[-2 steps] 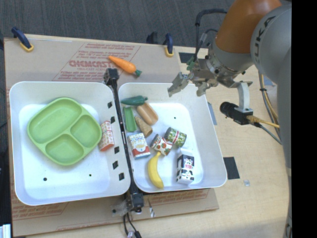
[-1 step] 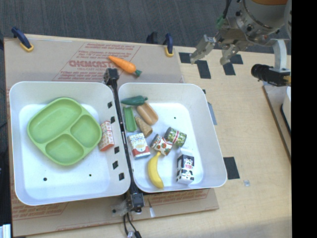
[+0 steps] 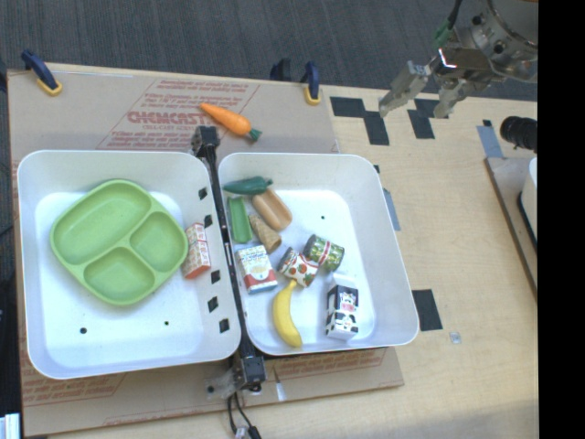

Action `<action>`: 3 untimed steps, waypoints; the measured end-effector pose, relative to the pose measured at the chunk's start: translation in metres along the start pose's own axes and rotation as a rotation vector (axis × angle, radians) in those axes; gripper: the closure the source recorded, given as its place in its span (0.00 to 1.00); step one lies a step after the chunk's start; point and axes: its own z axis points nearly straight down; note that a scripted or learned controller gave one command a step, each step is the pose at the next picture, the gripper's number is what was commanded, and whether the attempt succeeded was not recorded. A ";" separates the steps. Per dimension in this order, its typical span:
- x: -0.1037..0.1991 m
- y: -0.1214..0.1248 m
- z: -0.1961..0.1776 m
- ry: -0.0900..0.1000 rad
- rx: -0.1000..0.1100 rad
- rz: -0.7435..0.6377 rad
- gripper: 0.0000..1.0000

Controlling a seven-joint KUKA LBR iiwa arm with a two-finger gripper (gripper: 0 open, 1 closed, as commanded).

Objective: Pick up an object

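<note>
Gripper (image 3: 422,91) hangs at about one o'clock in the frame, above the bare bench and well apart from both bins; its two fingers (image 3: 399,91) are spread wide with nothing between them. The grey arm (image 3: 494,26) enters from the upper right.

The right bin (image 3: 388,245) holds the loose items. A yellow banana (image 3: 285,315) lies at six o'clock within it, and a cow-patterned carton (image 3: 342,312) sits just beside the banana at five o'clock. A small green can (image 3: 324,252) sits near the bin's centre, touching another small printed can (image 3: 297,267) on its nine o'clock side. A red-and-white packet (image 3: 256,267) lies at eight o'clock, close to the dividing wall. A hot dog bun (image 3: 271,210), a dark green vegetable (image 3: 247,187) and a green stick (image 3: 239,219) cluster at eleven o'clock.

The left bin (image 3: 55,337) holds a green divided plate (image 3: 117,241) toward its nine o'clock side, with a small red box (image 3: 196,251) touching the plate's three o'clock edge.

An orange carrot (image 3: 228,120) lies outside the bins on the cardboard sheet (image 3: 137,108), at twelve o'clock from the seam between them.
</note>
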 end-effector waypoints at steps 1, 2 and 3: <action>-0.046 0.044 0.008 -0.001 0.002 0.000 0.00; -0.044 0.045 -0.004 -0.002 0.000 -0.007 1.00; 0.023 0.045 0.210 0.001 0.006 -0.002 1.00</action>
